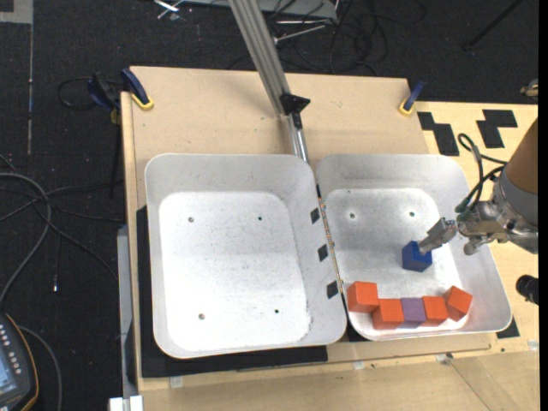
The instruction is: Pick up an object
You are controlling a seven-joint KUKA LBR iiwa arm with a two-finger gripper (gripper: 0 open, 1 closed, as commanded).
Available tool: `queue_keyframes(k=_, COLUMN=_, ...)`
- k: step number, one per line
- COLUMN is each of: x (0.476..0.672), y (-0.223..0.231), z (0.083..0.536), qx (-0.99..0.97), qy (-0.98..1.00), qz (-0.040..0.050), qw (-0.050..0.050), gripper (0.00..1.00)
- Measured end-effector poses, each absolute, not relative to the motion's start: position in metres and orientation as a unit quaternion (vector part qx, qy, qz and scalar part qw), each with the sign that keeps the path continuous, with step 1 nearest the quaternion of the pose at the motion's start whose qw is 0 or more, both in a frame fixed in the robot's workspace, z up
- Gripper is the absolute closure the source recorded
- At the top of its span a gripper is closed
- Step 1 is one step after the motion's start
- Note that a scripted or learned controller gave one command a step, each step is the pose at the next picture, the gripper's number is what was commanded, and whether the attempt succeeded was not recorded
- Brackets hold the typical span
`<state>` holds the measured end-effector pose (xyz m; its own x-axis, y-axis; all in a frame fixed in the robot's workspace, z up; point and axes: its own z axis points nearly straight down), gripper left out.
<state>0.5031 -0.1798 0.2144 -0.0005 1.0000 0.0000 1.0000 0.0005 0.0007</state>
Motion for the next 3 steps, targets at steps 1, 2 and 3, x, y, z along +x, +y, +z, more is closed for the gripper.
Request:
queue_keyframes(k=1, x=0.526, y=-0.184, z=0.094, qx=0.707, qy=0.707, qz=-0.0001, qw=0.002, gripper=0.0)
queue_keyframes(k=2, x=0.546, y=-0.2, z=0.096, qx=0.706, qy=0.708, qz=0.0005, qw=0.002, gripper=0.0)
queue_keyframes(k=3, x=0.546, y=-0.199, z=0.106, qx=0.706, qy=0.708, qz=0.0007, qw=0.002, gripper=1.0)
